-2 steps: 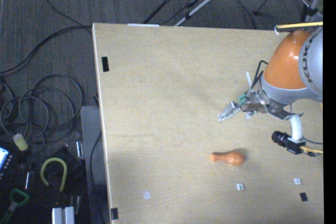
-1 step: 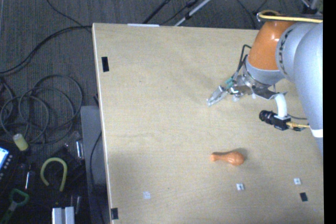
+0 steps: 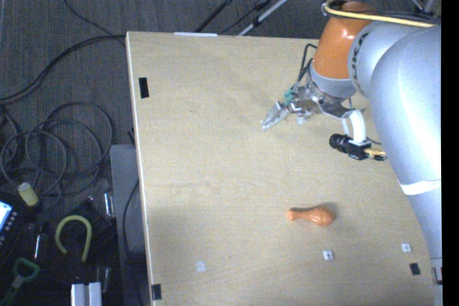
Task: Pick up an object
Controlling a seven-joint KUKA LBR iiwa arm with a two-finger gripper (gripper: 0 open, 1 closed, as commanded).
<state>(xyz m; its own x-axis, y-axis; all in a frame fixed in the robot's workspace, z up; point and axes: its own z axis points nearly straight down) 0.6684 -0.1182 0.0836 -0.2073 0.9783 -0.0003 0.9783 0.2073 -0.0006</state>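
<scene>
Nothing has been picked up yet. The small orange pear-shaped object [image 3: 312, 216] lies on the pale wooden surface [image 3: 208, 175], well apart from the metal claw [image 3: 272, 119], whose fingers are seen spread and empty.

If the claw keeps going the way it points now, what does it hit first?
Probably just bare bench top: the claw points toward the view's left, away from the orange pear-shaped object. Its height is unclear.
</scene>
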